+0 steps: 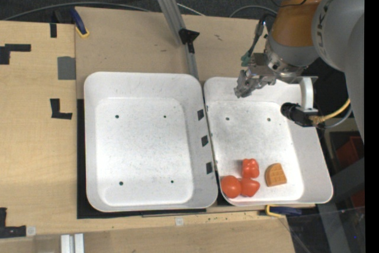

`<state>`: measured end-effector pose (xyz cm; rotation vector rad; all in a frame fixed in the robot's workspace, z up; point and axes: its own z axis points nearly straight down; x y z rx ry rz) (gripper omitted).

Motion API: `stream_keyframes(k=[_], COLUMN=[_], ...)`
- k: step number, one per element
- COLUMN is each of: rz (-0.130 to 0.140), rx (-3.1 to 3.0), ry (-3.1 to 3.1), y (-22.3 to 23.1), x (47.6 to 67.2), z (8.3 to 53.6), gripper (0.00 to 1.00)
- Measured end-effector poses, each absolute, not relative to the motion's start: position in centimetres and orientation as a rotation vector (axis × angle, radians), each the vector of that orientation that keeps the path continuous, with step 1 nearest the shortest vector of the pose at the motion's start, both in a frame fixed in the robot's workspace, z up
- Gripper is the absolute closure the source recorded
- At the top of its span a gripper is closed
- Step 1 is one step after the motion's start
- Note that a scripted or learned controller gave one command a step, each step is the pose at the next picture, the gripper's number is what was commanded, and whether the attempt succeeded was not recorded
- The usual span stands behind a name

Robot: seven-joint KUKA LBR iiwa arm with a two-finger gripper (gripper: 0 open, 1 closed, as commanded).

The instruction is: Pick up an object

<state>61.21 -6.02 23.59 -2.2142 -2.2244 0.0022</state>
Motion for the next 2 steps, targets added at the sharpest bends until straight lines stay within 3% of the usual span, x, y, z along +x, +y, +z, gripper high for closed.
stream_keyframes(k=[2], rz=[0.003], rx=[-2.212], ry=[-2.226], y=[4.8], x=[60.0], z=[22.7], gripper=[1.0])
